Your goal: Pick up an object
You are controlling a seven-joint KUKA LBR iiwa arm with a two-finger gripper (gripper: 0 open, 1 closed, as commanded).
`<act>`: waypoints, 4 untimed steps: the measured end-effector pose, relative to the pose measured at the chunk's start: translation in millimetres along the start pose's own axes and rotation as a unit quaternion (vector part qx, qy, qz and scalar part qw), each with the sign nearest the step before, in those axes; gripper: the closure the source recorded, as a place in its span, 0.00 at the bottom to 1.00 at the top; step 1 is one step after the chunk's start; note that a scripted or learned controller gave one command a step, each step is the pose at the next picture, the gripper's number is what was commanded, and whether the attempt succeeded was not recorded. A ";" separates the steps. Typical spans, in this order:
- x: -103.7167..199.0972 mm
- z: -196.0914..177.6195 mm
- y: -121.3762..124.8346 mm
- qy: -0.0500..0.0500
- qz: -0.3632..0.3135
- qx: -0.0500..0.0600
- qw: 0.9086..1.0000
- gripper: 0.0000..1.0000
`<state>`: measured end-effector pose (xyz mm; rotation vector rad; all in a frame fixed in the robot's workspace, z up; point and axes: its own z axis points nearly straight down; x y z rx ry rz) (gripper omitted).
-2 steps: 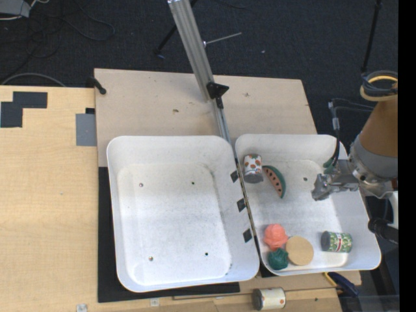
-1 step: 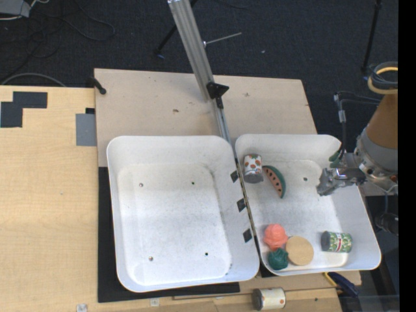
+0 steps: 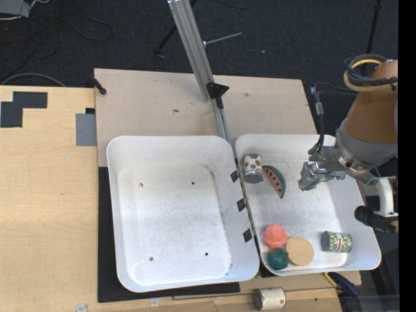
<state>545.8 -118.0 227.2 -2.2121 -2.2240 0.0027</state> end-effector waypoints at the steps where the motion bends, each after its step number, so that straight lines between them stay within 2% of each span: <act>1: 50.9 12.4 15.9 0.000 0.000 0.002 1.000 1.00; 3: 151.7 23.9 39.0 -0.001 0.000 0.001 1.000 1.00; 4: 199.4 9.3 56.6 -0.001 0.000 0.000 1.000 1.00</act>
